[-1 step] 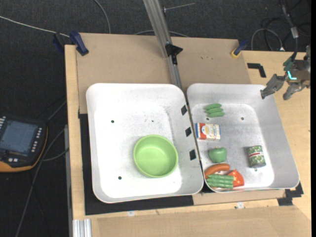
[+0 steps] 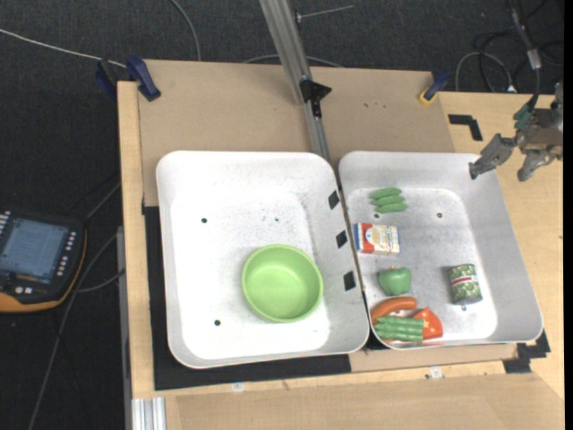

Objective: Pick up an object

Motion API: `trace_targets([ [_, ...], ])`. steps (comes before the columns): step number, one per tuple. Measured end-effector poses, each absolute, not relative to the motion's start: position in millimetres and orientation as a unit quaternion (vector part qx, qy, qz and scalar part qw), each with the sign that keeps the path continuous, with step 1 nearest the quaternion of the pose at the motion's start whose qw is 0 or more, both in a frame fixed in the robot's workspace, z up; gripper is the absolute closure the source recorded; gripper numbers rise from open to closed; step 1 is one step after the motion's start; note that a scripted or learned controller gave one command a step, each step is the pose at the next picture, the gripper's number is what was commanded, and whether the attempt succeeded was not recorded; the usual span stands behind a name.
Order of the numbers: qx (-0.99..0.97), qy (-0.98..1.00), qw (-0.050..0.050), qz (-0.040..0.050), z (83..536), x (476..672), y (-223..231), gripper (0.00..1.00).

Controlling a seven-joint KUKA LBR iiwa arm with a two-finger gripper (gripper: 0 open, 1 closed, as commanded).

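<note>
Open, empty claw (image 2: 508, 163) above right bin's (image 2: 501, 240) far corner; green bowl (image 2: 282, 282) in left bin (image 2: 192, 204).

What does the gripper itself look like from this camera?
The gripper is grey metal: a blocky body near the picture's right edge with two thin, dark-tipped fingers splayed out from it. Thin dark cables run above it.

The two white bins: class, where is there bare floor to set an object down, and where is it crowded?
Left bin: bare everywhere except the green bowl near its front. Right bin: bare between the can and the pea pods, and along its right wall. Crowded: its front-left corner, where the carton, green apple and vegetable pile cluster. The gripper sits over the back-right rim.
</note>
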State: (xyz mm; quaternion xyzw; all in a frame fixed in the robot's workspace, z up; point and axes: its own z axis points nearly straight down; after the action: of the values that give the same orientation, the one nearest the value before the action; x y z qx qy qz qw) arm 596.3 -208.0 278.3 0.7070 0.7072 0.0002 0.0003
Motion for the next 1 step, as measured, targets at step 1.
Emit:
trace_targets([
  [1, 0.707, 0.707, -0.001, -0.0003, 237.5, 595.7, -208.0, 0.0],
])
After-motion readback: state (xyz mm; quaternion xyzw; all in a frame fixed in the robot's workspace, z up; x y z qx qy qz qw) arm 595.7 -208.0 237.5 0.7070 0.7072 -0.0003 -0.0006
